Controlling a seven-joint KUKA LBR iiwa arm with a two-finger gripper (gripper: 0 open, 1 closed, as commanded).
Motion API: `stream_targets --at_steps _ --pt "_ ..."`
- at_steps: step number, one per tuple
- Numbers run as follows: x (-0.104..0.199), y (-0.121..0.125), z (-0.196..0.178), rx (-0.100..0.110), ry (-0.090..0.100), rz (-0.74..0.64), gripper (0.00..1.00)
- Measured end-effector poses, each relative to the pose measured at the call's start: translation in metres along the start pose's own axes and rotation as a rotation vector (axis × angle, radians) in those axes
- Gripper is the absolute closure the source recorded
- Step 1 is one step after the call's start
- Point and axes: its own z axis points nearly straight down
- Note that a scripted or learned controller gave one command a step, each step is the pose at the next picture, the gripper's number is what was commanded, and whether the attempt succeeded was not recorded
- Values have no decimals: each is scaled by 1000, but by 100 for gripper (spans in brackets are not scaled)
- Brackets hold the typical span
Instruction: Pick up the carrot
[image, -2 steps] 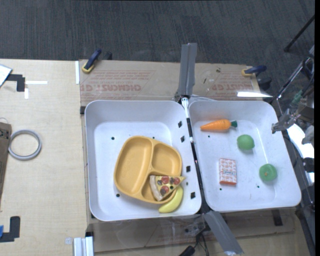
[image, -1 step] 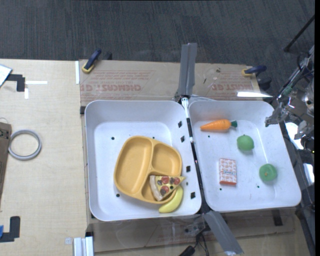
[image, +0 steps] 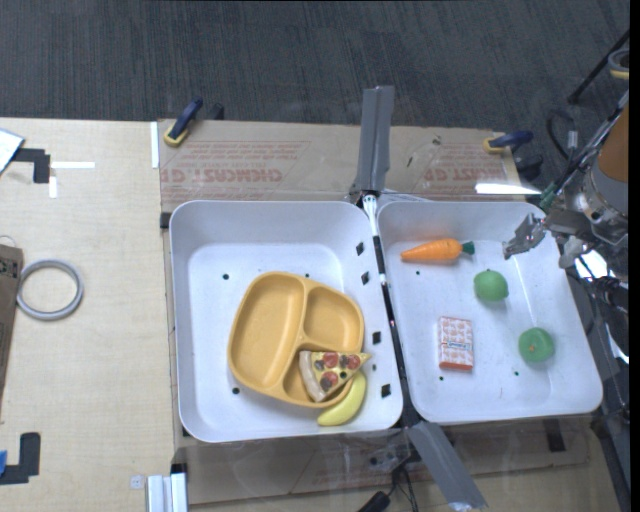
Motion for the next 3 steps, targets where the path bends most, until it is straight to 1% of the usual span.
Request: stream_targets --at_steps 1,2,3 --pt "18 1 -7 -3 0 -391 0" --pt "48 48 25 -4 -1 -419 0" --pt "91 49 99 -5 -1 -686 0"
